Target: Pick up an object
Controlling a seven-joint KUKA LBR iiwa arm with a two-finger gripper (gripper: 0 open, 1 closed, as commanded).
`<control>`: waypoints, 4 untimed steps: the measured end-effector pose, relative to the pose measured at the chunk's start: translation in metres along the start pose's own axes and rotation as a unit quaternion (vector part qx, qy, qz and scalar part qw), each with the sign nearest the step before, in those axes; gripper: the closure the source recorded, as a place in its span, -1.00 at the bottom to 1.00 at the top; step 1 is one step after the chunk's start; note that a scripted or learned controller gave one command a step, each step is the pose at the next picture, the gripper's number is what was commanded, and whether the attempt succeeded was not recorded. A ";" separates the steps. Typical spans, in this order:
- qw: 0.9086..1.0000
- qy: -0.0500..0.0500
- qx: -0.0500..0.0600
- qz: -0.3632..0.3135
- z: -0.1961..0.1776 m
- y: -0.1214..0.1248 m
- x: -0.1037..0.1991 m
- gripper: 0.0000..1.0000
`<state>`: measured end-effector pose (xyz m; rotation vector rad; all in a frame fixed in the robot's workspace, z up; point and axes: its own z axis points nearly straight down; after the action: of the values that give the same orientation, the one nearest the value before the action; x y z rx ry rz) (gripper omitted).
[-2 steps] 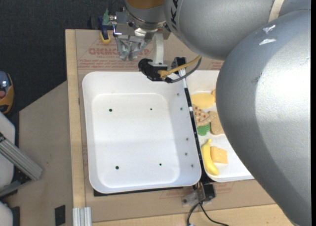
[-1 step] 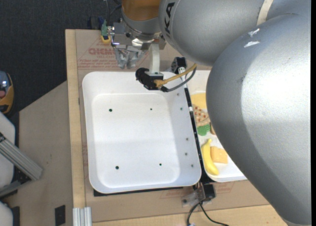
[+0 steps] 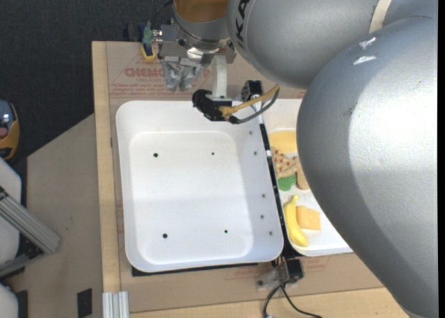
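arm (image 3: 361, 101): we see the grey bulk nearest the camera, covering most of the right bin (image 3: 327, 245), well to the tool's right.
banana (image 3: 295, 225): yellow, in the right bin, far right of the tool and nearer us, touching an orange-yellow block (image 3: 309, 218).
other items: green piece (image 3: 286, 183) and a pale patterned thing (image 3: 284, 162) in the same bin, partly hidden.
left bin (image 3: 132, 191): white, just nearer us than the tool.
tool (image 3: 182, 78): over the desk (image 3: 118, 73) past the left bin's far rim; we cannot tell its state.
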<state>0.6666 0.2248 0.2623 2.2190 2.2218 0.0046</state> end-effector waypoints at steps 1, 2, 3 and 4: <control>1.000 0.000 0.000 0.000 -0.013 0.000 0.000 1.00; 1.000 -0.001 0.004 0.000 0.017 -0.001 0.000 1.00; 1.000 0.000 0.000 0.000 0.005 0.000 0.000 1.00; 1.000 0.000 0.000 0.001 -0.009 0.000 -0.007 1.00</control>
<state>0.6666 0.2176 0.2708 2.2207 2.2196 0.0047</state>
